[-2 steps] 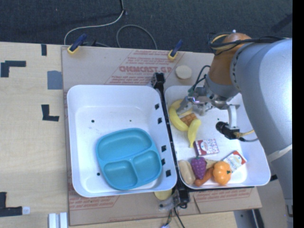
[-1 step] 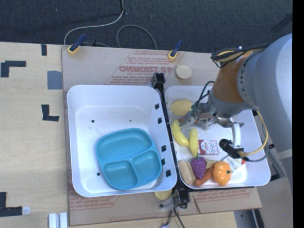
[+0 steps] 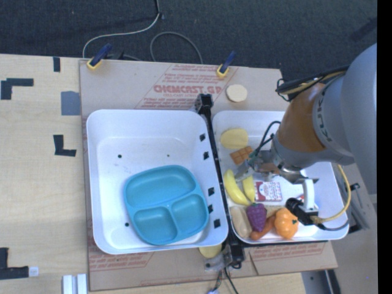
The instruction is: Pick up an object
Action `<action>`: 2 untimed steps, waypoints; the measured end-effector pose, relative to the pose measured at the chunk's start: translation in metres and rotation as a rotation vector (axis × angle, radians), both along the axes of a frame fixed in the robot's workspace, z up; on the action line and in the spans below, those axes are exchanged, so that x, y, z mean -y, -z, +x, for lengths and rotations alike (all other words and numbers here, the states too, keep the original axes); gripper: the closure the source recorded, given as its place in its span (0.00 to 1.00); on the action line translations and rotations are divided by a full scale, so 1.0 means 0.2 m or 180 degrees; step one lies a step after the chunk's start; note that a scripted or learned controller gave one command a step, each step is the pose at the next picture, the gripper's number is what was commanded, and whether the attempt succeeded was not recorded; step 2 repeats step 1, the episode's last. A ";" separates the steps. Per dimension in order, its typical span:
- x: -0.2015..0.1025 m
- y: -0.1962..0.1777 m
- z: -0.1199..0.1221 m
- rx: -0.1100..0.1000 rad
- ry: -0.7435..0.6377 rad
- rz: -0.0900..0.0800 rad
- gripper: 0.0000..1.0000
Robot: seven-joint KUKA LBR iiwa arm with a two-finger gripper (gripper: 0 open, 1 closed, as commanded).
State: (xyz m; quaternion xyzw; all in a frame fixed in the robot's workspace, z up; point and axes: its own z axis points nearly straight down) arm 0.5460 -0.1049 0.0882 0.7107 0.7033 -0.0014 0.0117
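The right bin [image 3: 324,171] holds several toy foods: a yellow lemon [image 3: 234,138], an orange waffle piece [image 3: 241,155], yellow bananas [image 3: 235,188], a white and red carton [image 3: 268,192], purple grapes [image 3: 257,215], an orange fruit [image 3: 285,223] and a bread roll [image 3: 241,223]. My gripper [image 3: 260,165] reaches down from the right into this bin's middle. It hangs just above the carton and the bananas, next to the waffle piece. The arm's wrist hides the bin's right part.
The left bin [image 3: 104,133] holds a blue divided tray [image 3: 166,204]. A round wooden disc [image 3: 236,93] lies on the cardboard behind the right bin. Two clamps [image 3: 98,58] [image 3: 226,63] grip the board's back edge. A black divider [image 3: 212,164] runs between the bins.
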 end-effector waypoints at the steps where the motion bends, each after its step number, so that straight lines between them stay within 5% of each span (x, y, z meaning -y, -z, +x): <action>1: -0.02 -0.05 0.01 -0.0021 -0.0019 0.0032 1.00; 2: -0.02 -0.05 0.01 -0.0021 -0.0019 0.0032 1.00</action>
